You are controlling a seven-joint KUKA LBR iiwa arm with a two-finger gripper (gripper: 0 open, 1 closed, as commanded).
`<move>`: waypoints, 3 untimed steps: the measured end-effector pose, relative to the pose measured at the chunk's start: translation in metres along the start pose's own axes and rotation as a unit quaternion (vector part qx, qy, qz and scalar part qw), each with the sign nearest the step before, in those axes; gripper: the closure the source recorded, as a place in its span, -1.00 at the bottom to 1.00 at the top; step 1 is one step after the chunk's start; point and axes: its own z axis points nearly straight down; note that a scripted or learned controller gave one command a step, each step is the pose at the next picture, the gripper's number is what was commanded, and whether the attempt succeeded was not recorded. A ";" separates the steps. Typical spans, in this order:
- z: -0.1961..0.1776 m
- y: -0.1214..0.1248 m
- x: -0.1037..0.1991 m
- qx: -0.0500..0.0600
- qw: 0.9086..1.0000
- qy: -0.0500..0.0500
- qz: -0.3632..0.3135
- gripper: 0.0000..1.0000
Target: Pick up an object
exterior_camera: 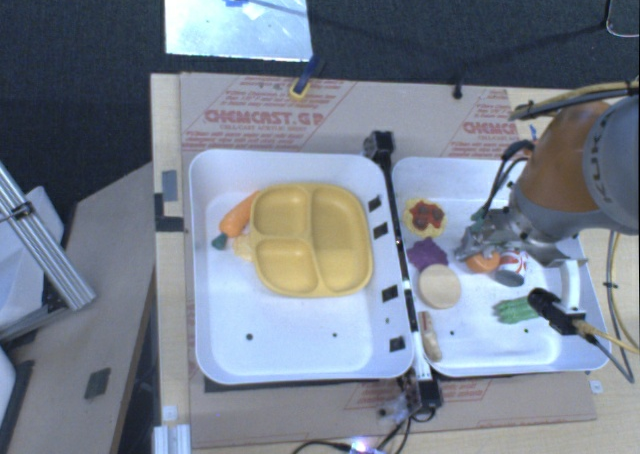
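Roughly, two white bins [205, 242], one yellow tray [305, 239], one carrot [237, 214]

Grey arm [612, 164] with broad orange band (black cables alongside) and metallic claw [482, 242].

Glossy white plastic bins [210, 342], smooth matt yellow plastic tray [300, 239] – well left of the gripper [485, 247] – printed brown cardboard sheet [400, 112] beneath, shiny metal plate [200, 2] beyond.

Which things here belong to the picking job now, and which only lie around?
Job: gripper, low in the right bin; orange piece just under it.

Lying about: purple piece, round tan piece, green piece, yellow-red piece, yellow tray, carrot.
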 end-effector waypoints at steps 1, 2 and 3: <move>-0.045 0.003 -0.007 0.006 1.000 0.001 -0.001 1.00; -0.095 0.015 -0.006 0.005 1.000 0.001 -0.001 1.00; -0.124 0.017 -0.006 0.007 1.000 0.002 -0.001 1.00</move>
